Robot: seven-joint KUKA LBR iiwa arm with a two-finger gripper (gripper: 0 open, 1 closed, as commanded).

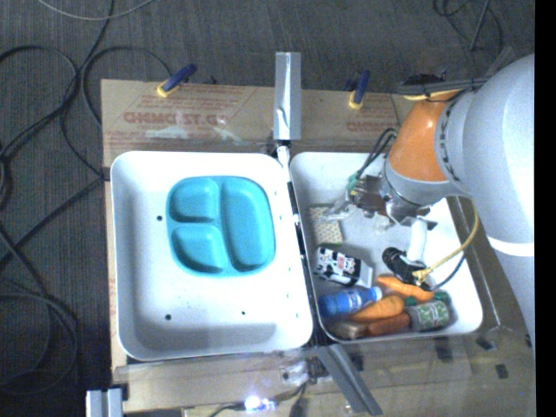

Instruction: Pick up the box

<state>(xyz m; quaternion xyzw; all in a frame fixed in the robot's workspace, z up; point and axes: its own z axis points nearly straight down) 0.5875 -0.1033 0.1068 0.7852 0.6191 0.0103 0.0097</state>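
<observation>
I work in what looks like a robotics lab, not a home or a shop. My bench is a brown cardboard sheet (217, 115) held down at its far edge by blue and yellow spring clamps (176, 80), with two shallow white plastic bins (130, 320) set side by side on it. The floor is dark grey carpet (52, 146), and loose black and white cables (52, 59) trail across it on the left and far sides. A bare aluminium rail (287, 98) stands upright at the far edge, between the bins.
</observation>
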